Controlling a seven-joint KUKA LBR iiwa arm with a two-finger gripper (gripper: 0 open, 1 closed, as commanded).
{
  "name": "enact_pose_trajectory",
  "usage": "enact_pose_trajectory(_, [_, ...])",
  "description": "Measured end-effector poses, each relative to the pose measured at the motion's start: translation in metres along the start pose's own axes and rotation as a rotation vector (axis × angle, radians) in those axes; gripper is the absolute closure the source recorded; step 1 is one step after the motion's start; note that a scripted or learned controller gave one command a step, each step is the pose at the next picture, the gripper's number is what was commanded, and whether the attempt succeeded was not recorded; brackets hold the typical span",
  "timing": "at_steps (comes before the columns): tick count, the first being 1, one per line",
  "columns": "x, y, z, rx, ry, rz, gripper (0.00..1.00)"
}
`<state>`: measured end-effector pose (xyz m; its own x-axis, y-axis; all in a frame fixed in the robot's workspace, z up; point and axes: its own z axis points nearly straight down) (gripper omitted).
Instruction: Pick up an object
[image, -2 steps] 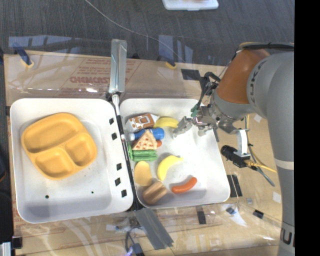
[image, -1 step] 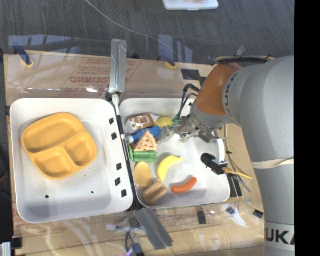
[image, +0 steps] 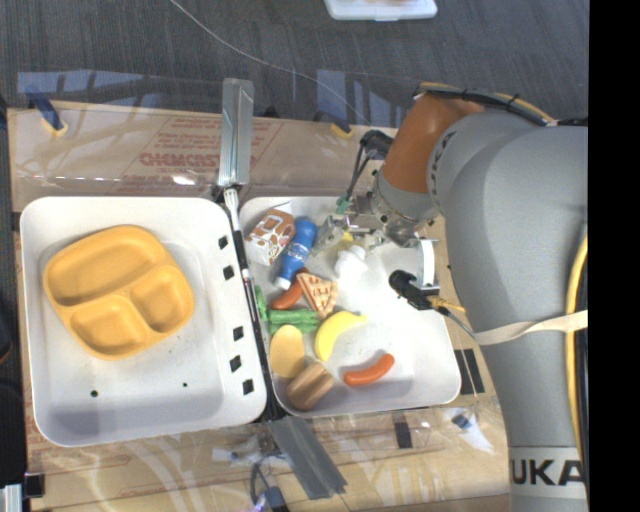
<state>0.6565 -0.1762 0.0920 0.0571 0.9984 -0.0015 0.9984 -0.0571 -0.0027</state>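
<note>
Two white bins: yellow tray (image: 118, 290) in left bin (image: 60, 400), toy food in right bin (image: 425, 375); jaws' state unclear.

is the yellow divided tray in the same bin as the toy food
No, the yellow divided tray lies by itself in the left bin, while the toy food is piled in the right bin.

The gripper (image: 352, 232) hangs over the far part of the right white plastic bin (image: 432, 352) of toy food; a yellow sectioned plastic tray (image: 117, 290) lies in the left white bin (image: 60, 400).
</note>
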Motion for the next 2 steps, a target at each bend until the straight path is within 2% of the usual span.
enact_pose_trajectory(1, [0.011, -0.001, 0.001, 0.004, 0.003, -0.138, 0.00])
enact_pose_trajectory(2, [0.042, -0.049, 0.001, 0.001, 0.002, -0.161, 0.00])
